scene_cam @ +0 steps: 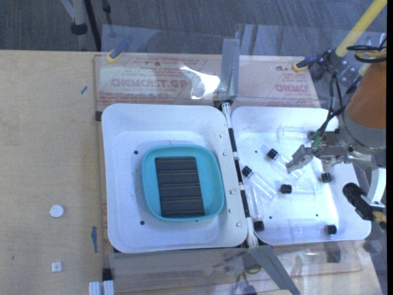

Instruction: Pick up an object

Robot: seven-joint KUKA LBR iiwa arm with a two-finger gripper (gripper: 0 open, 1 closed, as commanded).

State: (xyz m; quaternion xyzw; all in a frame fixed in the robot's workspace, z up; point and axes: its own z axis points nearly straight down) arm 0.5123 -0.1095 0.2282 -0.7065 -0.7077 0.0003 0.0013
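Observation:
Several clear plastic vials with black caps lie scattered in the right bin. One black cap lies left of my gripper, another cap just below it, and a third cap under the wrist. A clear vial lies slanted near the bin's left wall. My gripper hangs low over the middle of the right bin, pointing left, and nothing can be made out in it. In the left bin a teal tray holds a dark grey ridged block.
More capped vials rest at the right bin's lower edge and lower left corner. A divider separates the bins. The arm's orange band and cables fill the right side. Cardboard sheets lie behind the bins.

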